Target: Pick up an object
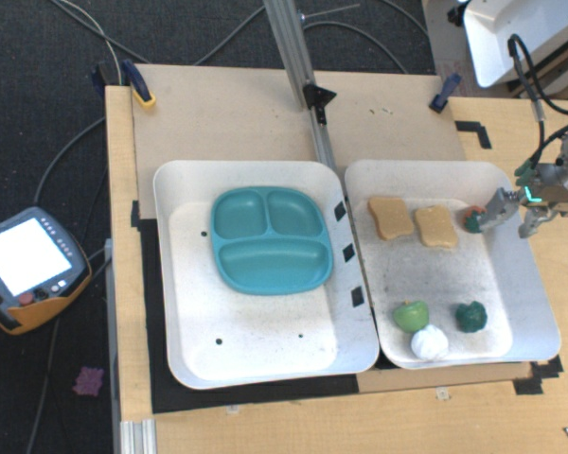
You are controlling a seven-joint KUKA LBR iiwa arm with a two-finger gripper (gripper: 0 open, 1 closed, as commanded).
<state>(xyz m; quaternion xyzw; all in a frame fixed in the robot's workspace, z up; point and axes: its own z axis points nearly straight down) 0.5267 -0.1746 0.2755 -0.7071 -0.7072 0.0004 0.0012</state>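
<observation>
Here the arm enters from the right edge of the view, largely cut off by the frame; what shows of it is the gripper (511, 214) at the right bin's (454, 282) far right corner. Whether it is apart or together, I cannot tell: the metal parts blur into one another. Just beside its tip, a small red and green object (473, 220) lies half hidden, and nothing shows it being held.

Along the far edge of the right bin lie two tan bread-like pieces (391, 218) (436, 226), side by side and close to touching. Near the bin's front edge sit a light green object (411, 316), a white ball (429, 343) touching it, and a dark green object (470, 317) well apart to the right.

The left bin (189, 348) carries a teal divided plate (270, 238) toward its far side, with three compartments.

Off the bench's left edge, a handheld pendant (24, 268) shows a glaring white screen; no writing can be read on it.
</observation>
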